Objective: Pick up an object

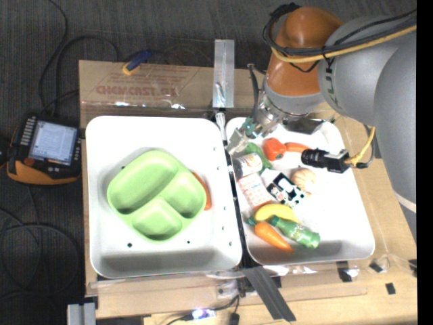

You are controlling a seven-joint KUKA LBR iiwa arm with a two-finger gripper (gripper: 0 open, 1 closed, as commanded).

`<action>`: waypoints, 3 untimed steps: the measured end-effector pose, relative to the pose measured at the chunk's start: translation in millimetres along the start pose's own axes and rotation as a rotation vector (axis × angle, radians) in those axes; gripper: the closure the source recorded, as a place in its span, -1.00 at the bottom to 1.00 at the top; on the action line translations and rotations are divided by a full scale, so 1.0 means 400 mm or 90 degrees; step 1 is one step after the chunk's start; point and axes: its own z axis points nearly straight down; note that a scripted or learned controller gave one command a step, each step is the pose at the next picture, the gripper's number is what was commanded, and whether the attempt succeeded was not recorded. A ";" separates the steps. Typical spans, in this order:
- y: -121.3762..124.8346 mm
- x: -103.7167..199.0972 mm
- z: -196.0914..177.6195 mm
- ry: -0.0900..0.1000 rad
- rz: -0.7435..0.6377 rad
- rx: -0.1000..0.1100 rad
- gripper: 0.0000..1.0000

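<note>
Orange carrot just right of claw, right bin far corner, claw's grip state unclear

We see red, mirrored lettering on the cardboard sheet at eleven o'clock, too faint to read.

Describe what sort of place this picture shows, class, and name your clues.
Probably a robotics lab bench: a robot arm reaches over two white bins, toy food such as a banana fills one, and a control pendant lies nearby.

Lime-green divided plate, yellow banana, orange carrot, white bins
</note>
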 end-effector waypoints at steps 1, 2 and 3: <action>0.002 0.003 -0.021 0.002 -0.001 -0.001 1.00; 0.005 0.005 -0.043 0.003 -0.001 -0.001 1.00; 0.107 -0.055 0.043 -0.001 0.063 0.000 1.00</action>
